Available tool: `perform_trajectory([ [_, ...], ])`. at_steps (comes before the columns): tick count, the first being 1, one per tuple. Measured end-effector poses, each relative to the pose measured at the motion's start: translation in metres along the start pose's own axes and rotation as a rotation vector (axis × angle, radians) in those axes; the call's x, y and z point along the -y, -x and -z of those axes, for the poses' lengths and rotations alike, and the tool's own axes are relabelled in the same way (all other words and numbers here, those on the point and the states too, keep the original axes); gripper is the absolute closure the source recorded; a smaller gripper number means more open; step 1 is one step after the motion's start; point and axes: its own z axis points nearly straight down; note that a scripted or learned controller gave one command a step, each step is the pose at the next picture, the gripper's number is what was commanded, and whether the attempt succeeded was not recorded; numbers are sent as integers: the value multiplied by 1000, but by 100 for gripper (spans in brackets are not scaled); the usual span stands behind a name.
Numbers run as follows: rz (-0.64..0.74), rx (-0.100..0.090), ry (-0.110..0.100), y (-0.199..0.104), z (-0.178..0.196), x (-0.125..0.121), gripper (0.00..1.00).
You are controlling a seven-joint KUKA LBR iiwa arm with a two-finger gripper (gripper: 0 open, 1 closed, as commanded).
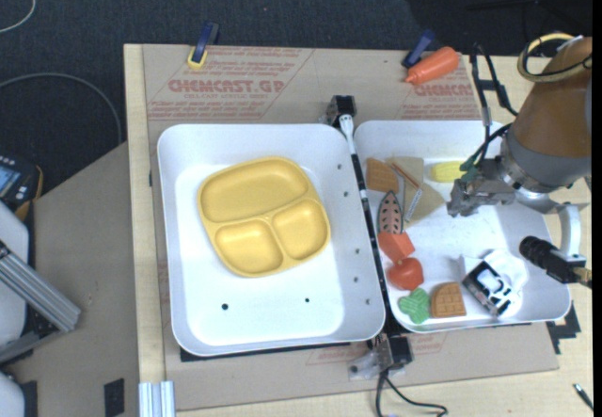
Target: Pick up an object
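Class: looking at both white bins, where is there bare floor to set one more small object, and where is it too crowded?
Left bin: bare floor below the yellow divided plate, towards the front rim. Right bin: a bare patch between the red toy and the black-and-white object, below the gripper. It is crowded along the right bin's left side and top, where toys touch or overlap.

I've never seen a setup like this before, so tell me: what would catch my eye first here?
Probably the big yellow divided plate, lying alone in the left bin. Next, the grey and orange robot arm reaching in from the right, its gripper over the right bin. That bin holds a jumble of small toy foods along its left side, among them a red piece and a waffle-like square.
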Motion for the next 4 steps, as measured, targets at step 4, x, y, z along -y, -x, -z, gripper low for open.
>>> perform_trajectory([
  [4, 6, -6, -11, -161, 70, 49, 100],
])
